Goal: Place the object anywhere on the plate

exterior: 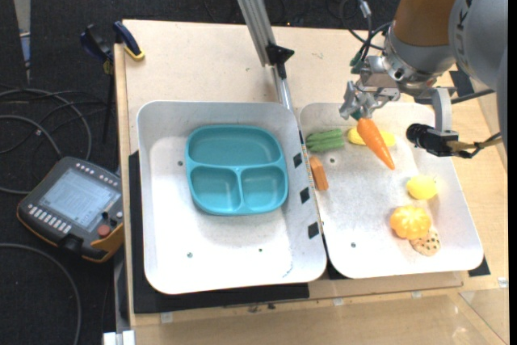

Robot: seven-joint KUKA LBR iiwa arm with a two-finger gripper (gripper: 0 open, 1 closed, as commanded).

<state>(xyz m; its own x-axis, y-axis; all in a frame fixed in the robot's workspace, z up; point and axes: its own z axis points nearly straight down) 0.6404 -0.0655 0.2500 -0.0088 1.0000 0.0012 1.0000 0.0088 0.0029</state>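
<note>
A: How far along is the task judged to be?

B: Little is done. The plate (237,170), a teal dish with three compartments, is seen in the left bin (161,254) with nothing on it. Every object is still in the right bin (363,254). A lift, a carry leftward to the plate and a release are left.

A: Which object is meant?

B: Probably the carrot (376,141), well to the right of the plate. It is tilted, with its thick end up at the gripper (361,106) and its tip pointing down and away from the plate. Whether it is held between the fingers or merely touched cannot be told.

A: What else is near it?

B: A green pod (325,140) and a small orange piece (318,173) lie between the plate and the carrot. A lemon (422,188), an orange fruit (409,221) and a speckled item (426,243) lie farther right of the plate.

A: How is the arm posed?

B: It is reached in from the right, far from the plate, bent downward, with the orange band (436,0) above the wrist and the gripper low over the carrot's top end.
</note>
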